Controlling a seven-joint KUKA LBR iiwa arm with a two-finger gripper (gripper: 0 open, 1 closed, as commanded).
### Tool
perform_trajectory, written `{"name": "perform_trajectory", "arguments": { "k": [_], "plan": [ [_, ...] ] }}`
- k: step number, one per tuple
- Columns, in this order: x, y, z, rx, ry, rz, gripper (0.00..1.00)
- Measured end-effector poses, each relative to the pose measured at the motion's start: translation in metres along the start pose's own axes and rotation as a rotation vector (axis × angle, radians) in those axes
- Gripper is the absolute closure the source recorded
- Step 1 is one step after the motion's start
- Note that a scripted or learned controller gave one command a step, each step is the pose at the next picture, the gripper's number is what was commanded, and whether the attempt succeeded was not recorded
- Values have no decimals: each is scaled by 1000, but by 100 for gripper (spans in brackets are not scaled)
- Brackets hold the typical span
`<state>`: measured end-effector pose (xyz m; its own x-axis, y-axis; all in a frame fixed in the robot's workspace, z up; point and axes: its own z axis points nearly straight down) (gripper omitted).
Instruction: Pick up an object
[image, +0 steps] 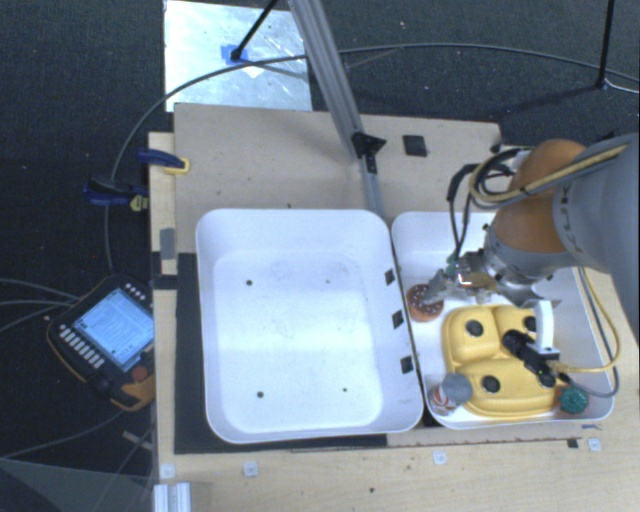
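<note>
Tool (447, 283) hangs low in the right bin (418, 232), just above a small round brown object (424, 301) by the bin's left wall; whether it is clenched or released cannot be told. Beside it lies a large yellow toy (498, 360), its long axis slanting toward the lower right corner. No readable writing shows on either.

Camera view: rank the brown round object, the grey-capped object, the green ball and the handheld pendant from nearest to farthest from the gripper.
From the gripper:
1. Brown round object, right bin's left edge.
2. Grey-capped object, right bin's near-left corner.
3. Green ball, right bin's near-right corner.
4. Handheld pendant, far left.
</note>
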<state>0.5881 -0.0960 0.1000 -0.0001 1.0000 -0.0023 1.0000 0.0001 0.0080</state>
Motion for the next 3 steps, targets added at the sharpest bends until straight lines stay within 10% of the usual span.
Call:
{"name": "perform_trajectory", "arguments": {
  "k": [1, 3],
  "plan": [
    [1, 1, -9, -1, 1, -2, 100],
    [7, 2, -109, 1, 2, -5, 100]
  ]
}}
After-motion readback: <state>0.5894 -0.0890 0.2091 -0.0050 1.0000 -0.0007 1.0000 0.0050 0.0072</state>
